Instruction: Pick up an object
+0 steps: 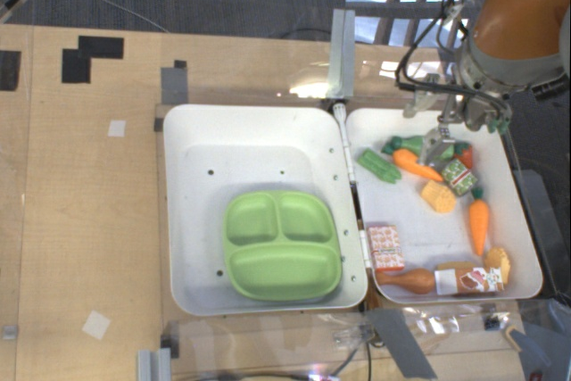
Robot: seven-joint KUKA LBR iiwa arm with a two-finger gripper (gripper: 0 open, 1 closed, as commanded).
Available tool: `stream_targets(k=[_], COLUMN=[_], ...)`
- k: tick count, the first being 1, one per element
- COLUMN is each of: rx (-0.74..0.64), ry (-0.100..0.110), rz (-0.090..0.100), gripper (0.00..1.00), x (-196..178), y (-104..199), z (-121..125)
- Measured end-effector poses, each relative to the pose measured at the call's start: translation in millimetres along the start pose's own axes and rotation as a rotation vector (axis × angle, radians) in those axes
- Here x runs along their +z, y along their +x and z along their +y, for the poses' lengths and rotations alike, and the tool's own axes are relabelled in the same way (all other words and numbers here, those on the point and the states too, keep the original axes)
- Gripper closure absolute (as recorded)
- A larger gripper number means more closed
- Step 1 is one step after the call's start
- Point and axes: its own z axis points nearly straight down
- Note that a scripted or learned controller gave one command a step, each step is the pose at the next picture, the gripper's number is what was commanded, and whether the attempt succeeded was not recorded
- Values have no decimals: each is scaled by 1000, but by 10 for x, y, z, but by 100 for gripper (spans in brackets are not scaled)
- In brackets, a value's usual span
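My gripper (439, 145) hangs low over the back of the right bin (526, 232), under the grey wrist with the orange band. It is right above a cluster of toy food: an orange carrot (417, 164), a dark green vegetable (404, 144) and a red and green carton (459, 178). I cannot see anything held in it. A yellow corn piece (437, 197) lies just in front of the cluster. A light green pod (379, 166) lies to its left.
A second carrot (479, 226), a small patterned box (384, 247), a brown bottle with a red label (446, 280) and a bread piece (497, 263) lie toward the right bin's front. The left bin (192, 156) holds a green divided plate (281, 244).
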Motion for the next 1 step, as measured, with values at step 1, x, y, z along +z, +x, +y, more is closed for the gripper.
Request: stream_targets(k=[1], rx=[-34], ry=[2], rz=[-14], gripper=[0], x=[1414], y=[-124], z=[-235])
